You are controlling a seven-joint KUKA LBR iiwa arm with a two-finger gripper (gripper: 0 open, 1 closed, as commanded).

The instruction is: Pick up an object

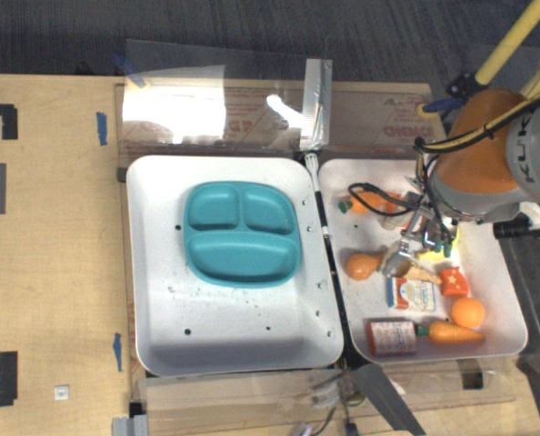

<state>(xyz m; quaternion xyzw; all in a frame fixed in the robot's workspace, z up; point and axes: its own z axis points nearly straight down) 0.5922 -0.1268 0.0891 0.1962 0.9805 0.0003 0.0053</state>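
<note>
The right bin (511,284) holds several small toy items: a brown pear-shaped piece (363,265), a white and red carton (414,294), a red block (454,282), an orange ball (468,312), a carrot (452,333) and a red can (392,336) lying on its side. My gripper (403,254) hangs low over the middle of this bin, just right of the brown piece and above the carton. Nothing shows between its fingers.
The left bin (152,280) carries a teal divided plate (243,232). An orange and black item (372,200) lies at the back of the right bin. A clear plastic sheet and a metal strip (314,103) stand behind the bins. The arm's orange band (484,148) overhangs the right bin's back right.
</note>
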